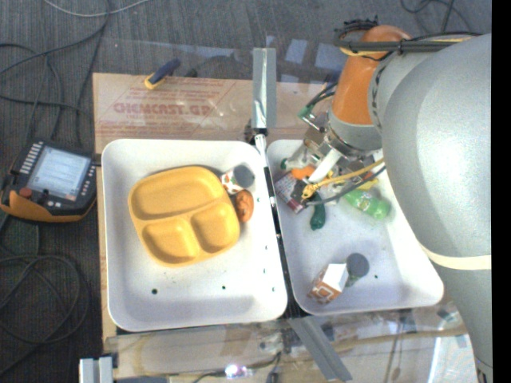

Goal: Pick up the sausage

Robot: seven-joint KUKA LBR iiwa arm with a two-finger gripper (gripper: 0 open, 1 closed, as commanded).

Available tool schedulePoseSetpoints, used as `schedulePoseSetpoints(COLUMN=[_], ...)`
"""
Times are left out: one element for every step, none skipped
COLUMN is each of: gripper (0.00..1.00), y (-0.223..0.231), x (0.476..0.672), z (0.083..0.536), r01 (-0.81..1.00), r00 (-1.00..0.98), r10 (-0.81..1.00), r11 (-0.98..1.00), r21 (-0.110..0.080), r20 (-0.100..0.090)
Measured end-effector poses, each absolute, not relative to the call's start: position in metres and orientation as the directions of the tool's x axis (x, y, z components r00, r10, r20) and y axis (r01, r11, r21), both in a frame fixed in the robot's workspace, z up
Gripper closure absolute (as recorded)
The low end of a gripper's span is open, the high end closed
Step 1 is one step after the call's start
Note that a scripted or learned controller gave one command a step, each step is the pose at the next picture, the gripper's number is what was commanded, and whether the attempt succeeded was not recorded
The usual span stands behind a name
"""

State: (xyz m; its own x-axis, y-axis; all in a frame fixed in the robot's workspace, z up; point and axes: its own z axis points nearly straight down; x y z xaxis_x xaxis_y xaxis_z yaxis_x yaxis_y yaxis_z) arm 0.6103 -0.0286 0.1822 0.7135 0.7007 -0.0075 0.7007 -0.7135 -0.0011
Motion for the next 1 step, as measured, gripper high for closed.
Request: schedulePoseSetpoints(gripper=[0.00], y=[-0.0839], x=[0.6337], z=[0.1817], r01=[0.692], r00=[0.721], r10=[0.692], r11=[-0.721], r21=[-0.002], r20=[-0.007])
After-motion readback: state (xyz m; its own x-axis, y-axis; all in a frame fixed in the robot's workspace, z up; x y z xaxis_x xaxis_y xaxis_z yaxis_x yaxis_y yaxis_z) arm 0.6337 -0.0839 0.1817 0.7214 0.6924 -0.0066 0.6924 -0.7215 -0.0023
